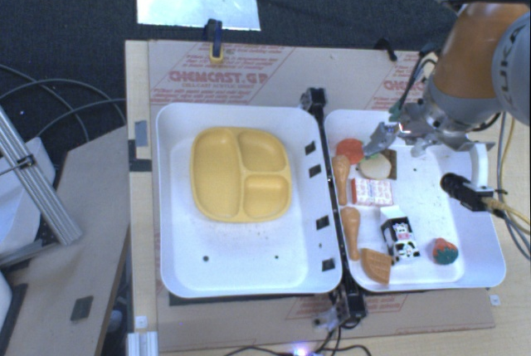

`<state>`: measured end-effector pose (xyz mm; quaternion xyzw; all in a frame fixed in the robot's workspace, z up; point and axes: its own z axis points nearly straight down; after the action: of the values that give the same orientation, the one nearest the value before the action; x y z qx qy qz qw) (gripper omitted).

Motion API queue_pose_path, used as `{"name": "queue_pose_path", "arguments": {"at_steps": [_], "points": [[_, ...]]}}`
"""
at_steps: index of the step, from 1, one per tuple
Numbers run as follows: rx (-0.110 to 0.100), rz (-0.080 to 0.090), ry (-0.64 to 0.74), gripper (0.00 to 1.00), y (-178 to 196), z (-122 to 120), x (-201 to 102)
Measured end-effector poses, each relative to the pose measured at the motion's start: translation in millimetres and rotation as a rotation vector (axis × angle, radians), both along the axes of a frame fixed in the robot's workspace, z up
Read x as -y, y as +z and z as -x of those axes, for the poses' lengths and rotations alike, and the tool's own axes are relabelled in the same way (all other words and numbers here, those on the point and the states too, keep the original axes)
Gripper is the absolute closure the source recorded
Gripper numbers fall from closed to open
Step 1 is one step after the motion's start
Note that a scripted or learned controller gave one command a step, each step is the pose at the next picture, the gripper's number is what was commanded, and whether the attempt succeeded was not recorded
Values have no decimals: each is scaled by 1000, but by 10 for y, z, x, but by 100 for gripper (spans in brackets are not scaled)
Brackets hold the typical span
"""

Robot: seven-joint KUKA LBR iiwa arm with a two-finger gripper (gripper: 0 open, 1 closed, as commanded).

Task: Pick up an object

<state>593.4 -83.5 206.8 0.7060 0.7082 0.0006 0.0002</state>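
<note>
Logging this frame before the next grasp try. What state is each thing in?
Yellow divided plate: upright in the left bin, compartments bare.
Gripper: over the right bin, above the red piece; grip state unclear.
Cow-print carton: lying on its side.
Orange cone: lying flat.

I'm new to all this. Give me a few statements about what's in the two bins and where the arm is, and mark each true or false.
1. The yellow divided tray lies in the left bin. True.
2. The gripper hangs over the left bin. False: it is over the right bin, near the red piece.
3. The small black and white carton sits in the right bin. True.
4. The red and green ball rests on the yellow tray. False: it lies in the right bin, near its lower right corner.
5. The yellow tray has three compartments. True.
</note>
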Motion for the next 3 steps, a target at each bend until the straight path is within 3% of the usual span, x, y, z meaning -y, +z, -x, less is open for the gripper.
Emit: {"name": "queue_pose_path", "arguments": {"at_steps": [1,2,3], "points": [[-1,-1,-2,0,317,431,-61],[-4,-1,-2,0,-241,1079,-170],[4,3,-4,0,-983,937,87]]}}
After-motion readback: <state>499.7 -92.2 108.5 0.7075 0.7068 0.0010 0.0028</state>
